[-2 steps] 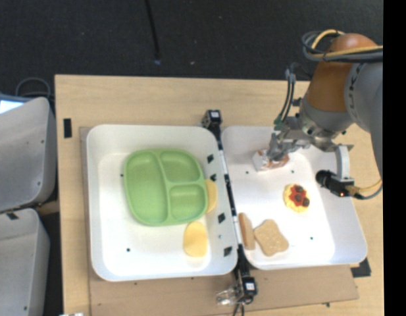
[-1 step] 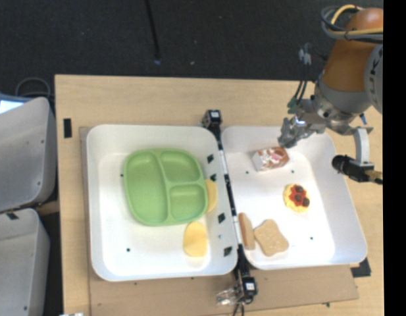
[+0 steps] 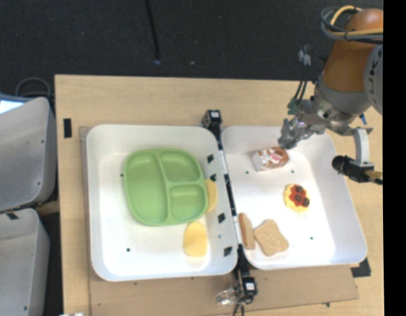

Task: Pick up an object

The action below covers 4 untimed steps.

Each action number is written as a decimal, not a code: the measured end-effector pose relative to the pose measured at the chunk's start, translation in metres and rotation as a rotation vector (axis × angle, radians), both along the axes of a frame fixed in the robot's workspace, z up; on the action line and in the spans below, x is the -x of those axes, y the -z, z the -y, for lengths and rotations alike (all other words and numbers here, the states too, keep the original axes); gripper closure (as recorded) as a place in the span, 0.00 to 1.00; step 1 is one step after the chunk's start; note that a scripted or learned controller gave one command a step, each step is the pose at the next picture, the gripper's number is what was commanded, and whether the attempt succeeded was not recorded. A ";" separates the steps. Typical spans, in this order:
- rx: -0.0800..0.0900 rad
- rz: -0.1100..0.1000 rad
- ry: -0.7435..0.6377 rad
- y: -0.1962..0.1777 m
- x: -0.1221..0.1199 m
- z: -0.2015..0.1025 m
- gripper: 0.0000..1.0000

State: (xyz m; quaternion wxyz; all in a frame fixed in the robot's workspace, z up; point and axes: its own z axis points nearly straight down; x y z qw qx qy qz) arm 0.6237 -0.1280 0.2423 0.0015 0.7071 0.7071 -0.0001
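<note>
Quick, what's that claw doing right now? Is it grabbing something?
Gripper: over the right bin, just above the red-and-white packet; open or shut cannot be told, and nothing shows between its tips.

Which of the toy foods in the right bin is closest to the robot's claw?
The red-and-white wrapped piece, directly under the gripper; the tart, toast and sausage lie farther off.

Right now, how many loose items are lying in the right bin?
4: a wrapped snack at the back under the gripper, a small tart mid-right, a bread slice in front, a sausage beside it.
</note>
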 end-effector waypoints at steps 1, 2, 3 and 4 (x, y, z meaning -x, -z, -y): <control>-0.003 -0.001 -0.005 -0.009 0.013 -0.045 1.00; -0.003 -0.003 -0.005 0.003 0.029 -0.094 1.00; -0.002 -0.003 -0.005 0.012 0.043 -0.145 1.00; -0.002 -0.003 -0.005 0.018 0.061 -0.189 1.00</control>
